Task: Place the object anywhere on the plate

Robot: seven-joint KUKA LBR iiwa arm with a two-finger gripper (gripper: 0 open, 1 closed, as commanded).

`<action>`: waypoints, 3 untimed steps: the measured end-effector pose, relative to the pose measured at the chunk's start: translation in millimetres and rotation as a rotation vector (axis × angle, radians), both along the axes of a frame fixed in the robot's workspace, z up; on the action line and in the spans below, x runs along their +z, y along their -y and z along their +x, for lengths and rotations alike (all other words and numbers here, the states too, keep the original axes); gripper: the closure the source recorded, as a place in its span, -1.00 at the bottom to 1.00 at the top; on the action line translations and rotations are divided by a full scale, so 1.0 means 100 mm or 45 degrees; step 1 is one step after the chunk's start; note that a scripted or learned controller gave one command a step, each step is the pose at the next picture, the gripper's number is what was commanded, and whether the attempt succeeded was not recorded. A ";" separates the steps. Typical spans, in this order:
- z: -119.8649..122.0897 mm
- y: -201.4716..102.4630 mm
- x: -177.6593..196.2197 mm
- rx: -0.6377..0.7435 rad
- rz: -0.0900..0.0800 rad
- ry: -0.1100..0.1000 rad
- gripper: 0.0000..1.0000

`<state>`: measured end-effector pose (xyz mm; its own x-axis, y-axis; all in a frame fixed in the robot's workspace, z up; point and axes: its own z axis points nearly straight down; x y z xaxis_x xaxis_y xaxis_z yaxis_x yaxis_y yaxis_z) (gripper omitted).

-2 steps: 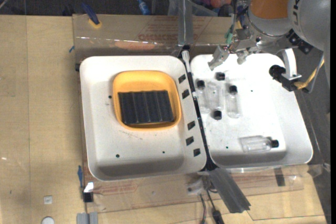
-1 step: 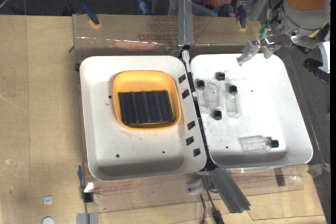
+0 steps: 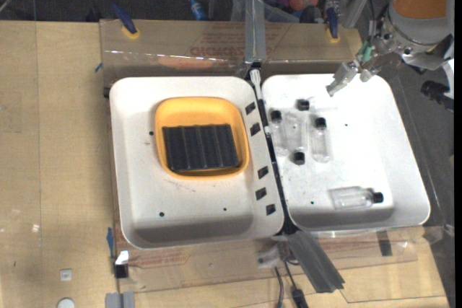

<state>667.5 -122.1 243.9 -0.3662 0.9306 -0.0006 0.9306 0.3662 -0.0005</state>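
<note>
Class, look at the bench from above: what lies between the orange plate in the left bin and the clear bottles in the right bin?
In the camera view, the bins' touching rims, edged with black tabs, lie between the plate and the bottles.

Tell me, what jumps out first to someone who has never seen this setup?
The eye lands first on the shallow orange-yellow plate in the left white bin, with a dark ribbed rectangular block lying on it. Next come the small clear plastic bottles with black caps scattered in the right white bin. Above that bin's far right corner hangs the grey arm's gripper.
</note>
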 end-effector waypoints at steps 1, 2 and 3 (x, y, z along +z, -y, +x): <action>0.00 -0.02 -0.06 0.234 0.002 0.000 -1.00; 0.01 -0.06 -0.04 0.522 0.001 0.003 -1.00; -0.04 0.12 0.24 0.888 -0.004 0.011 -1.00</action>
<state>663.0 -134.6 268.2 -0.8784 0.4778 -0.0087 0.4778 0.8785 0.0041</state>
